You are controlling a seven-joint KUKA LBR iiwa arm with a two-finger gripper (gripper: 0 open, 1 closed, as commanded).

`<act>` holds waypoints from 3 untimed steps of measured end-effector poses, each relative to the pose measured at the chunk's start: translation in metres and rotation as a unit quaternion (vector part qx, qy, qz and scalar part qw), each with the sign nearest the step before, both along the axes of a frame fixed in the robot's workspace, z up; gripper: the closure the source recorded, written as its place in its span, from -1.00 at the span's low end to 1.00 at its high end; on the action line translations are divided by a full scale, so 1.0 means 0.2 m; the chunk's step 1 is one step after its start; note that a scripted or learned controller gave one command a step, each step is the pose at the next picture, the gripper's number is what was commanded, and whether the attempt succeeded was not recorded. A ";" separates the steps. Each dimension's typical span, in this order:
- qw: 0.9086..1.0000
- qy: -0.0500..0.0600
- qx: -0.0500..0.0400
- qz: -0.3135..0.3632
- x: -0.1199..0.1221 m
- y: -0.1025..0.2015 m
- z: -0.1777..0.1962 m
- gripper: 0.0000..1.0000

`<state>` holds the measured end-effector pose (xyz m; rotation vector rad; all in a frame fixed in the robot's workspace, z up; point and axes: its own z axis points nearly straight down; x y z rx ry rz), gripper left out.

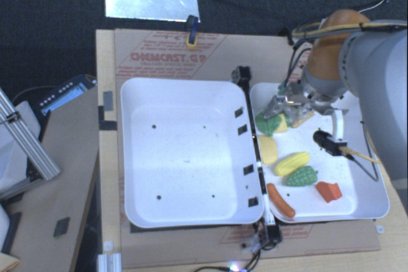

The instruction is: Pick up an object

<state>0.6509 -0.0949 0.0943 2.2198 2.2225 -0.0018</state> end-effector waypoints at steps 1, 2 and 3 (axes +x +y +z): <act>1.000 -0.003 0.000 0.001 0.01 0.00 0.08 1.00; 1.000 -0.006 0.001 0.003 0.10 0.15 0.48 1.00; 1.000 -0.010 0.001 0.005 0.10 0.48 1.20 1.00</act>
